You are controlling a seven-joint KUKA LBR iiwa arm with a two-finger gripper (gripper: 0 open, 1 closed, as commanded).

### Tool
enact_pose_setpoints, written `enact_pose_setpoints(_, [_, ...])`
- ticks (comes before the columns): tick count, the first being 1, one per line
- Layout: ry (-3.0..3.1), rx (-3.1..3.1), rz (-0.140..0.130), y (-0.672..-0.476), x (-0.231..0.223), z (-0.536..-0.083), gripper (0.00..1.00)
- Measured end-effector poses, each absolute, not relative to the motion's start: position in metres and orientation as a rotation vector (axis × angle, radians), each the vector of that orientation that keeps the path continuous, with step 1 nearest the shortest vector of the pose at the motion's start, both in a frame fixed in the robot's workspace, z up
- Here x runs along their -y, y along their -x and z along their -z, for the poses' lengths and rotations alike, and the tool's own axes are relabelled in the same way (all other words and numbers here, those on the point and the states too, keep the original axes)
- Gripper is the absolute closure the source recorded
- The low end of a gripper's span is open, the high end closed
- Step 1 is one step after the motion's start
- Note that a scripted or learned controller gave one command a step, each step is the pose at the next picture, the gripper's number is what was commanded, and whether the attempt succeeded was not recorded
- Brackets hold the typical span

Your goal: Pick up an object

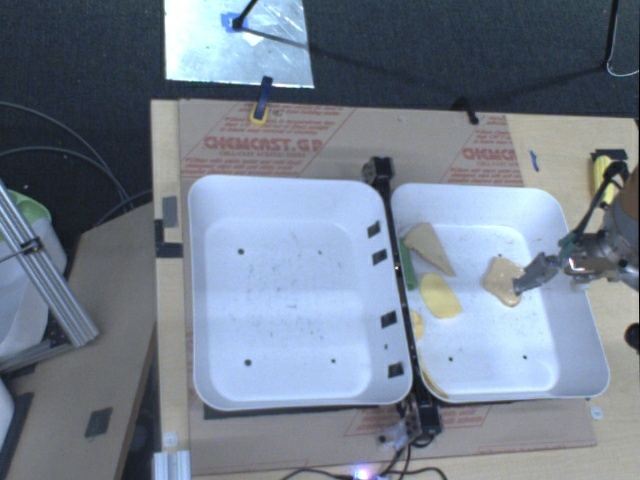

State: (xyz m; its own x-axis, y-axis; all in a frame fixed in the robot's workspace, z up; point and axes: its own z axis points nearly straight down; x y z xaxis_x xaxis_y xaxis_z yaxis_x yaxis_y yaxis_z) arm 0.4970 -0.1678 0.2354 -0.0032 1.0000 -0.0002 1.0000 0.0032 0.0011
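So the pick is about half set up, I'd say: the claw point(527, 279) is already down in the right bin point(575, 363), coming in from 3 o'clock, and its tip sits right at the edge of a tan lump point(499, 278), maybe touching it. Nothing looks lifted yet though, the lump seems to lie flat on the bin floor, so the actual grab and the lift are both left to do. Whether the claw is spread or pinched together I honestly cannot tell, it's a small dark blur at this angle. The lump itself is pale tan, rounded, kind of doughy looking, like a soft foam or rubber toy piece, no hard edges. It's around the middle of the bin, a bit toward 3 o'clock. Near it at 9 o'clock there's a yellow blob point(439, 296), and a beige wedge point(428, 245) further up toward 10 o'clock by the divider, plus a little yellow bit point(416, 322) at the left wall. Those are apart from the lump, so they shouldn't get in the way. The left bin point(215, 203) just shows specks and small dark holes on its floor, and both sit on the tabletop point(330, 133).
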Motion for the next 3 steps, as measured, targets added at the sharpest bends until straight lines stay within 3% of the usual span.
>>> enact_pose_setpoints(1, [-2.224,-2.219,0.002,-0.485,0.208,-0.078,0.0])
enact_pose_setpoints(2, [-2.216,-2.22,-0.004,-0.488,0.207,-0.095,1.0])
enact_pose_setpoints(3, [-2.207,-2.228,-0.009,-0.489,0.149,-0.179,1.0])
